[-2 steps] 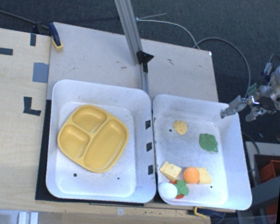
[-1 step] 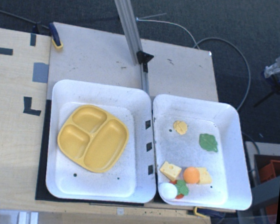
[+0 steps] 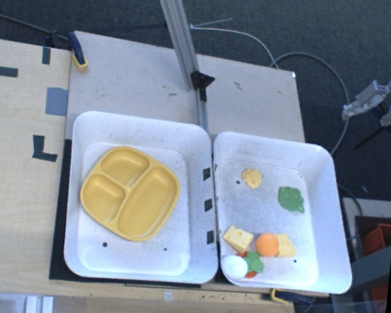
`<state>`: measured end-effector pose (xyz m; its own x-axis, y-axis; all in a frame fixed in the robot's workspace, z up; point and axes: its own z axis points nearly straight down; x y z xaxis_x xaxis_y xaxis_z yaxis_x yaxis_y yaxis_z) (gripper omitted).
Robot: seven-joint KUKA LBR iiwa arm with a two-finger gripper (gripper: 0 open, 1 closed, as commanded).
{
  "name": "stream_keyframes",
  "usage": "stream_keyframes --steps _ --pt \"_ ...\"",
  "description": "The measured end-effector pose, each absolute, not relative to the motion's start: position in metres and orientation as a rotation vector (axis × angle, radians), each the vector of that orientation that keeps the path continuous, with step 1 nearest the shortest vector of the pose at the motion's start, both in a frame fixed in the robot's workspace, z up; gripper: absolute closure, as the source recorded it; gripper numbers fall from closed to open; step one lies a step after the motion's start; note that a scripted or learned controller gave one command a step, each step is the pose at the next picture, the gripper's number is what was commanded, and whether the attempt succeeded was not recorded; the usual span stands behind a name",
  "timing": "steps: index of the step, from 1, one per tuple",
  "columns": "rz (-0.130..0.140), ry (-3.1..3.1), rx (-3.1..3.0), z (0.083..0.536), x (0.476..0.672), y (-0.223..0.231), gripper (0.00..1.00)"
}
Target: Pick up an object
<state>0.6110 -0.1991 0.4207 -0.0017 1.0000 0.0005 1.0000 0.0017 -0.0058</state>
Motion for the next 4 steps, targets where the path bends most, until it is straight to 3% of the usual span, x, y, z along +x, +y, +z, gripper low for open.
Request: stream_keyframes --steps 1,2,3,4 --pt "0.006 -2.218 -2.221 0.398 0.581 -0.205 0.00" --pt "0.002 -2.226 -2.220 0.403 0.625 -0.210 0.00" --pt "0.010 -2.214 -2.216 0.250 0.562 -0.210 0.00" --pt "0.008 -2.216 -2.211 0.141 0.522 -0.147 0.00"
